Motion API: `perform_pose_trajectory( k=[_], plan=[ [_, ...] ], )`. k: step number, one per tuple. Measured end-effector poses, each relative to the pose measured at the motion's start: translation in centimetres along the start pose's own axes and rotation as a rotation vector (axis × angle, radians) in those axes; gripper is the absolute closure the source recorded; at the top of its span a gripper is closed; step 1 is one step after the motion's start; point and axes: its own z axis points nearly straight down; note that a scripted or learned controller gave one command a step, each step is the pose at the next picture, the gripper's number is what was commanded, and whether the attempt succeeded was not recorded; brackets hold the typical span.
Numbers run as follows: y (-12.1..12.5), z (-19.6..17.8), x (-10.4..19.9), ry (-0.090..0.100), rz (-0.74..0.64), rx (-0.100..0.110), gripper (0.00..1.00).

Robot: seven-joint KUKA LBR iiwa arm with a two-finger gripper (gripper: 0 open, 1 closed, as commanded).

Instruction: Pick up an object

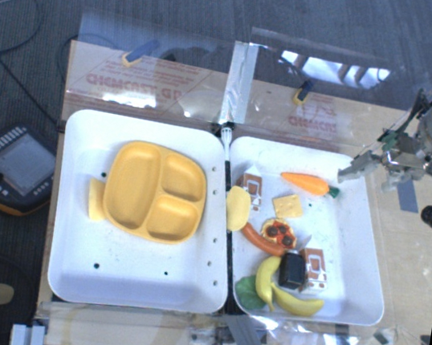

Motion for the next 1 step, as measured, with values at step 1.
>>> perform_pose_trajectory(
  k=[1],
  plan=[
    [3.41, 9.14, 5.68, -0.001, -0.085, 0.001, 0.0]
  ],
)
